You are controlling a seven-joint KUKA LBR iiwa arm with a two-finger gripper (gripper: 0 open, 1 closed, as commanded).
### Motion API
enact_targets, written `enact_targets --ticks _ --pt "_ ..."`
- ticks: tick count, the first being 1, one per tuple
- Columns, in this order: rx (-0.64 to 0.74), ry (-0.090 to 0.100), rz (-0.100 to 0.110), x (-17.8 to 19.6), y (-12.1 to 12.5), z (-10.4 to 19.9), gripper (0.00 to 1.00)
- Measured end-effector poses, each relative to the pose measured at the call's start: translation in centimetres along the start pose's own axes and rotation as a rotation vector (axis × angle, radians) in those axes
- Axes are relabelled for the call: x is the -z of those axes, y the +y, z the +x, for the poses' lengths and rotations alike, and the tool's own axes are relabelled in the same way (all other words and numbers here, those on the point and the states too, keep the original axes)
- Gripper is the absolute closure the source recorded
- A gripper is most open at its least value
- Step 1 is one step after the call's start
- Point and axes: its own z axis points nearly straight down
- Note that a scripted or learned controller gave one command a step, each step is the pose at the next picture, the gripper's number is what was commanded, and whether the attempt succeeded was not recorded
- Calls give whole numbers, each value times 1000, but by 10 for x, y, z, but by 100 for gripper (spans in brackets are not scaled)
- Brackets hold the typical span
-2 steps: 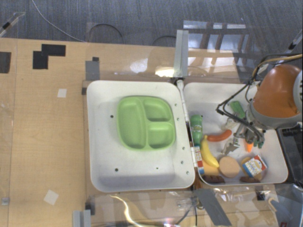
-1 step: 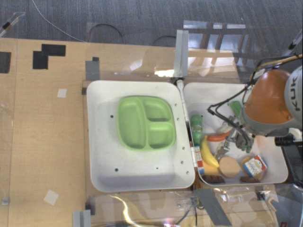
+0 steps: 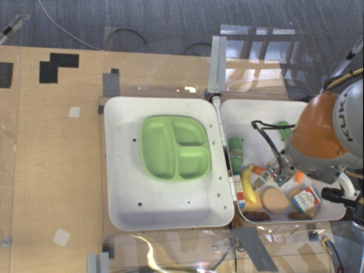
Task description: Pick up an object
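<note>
**Desk:** Where is the two-finger gripper (image 3: 277,174) on the grey arm with the orange band (image 3: 319,131)?

**Photographer:** Low in the right-hand shallow white bin (image 3: 250,110), reaching in from the right. The arm's bulk covers much of it, so whether it is open or closed, I cannot tell. Nothing can be seen gripped.

**Desk:** And the objects to be picked?

**Photographer:** They crowd the near end of that bin. A yellow banana-shaped toy (image 3: 247,185) lies just left of the tool, running near to far. A round tan disc like a biscuit (image 3: 275,200) sits just nearer than the tool, close under it. A small printed carton in blue, red and yellow (image 3: 305,200) lies to the near right of the tool. A green bottle-like piece (image 3: 235,149) rests against the bin's left wall, farther away and to the left of the tool. Small orange bits show on either side of the tool; I cannot tell what they are.

**Desk:** The other bin?

**Photographer:** The left-hand white bin (image 3: 125,198) holds a light green plastic tray with three compartments (image 3: 174,148), well apart from the tool. Both bins stand side by side on the pale wooden bench (image 3: 51,169).
</note>
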Motion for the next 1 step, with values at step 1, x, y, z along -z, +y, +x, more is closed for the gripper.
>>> enact_targets --ticks 1 --pt "107 24 -9 174 1 -75 0"
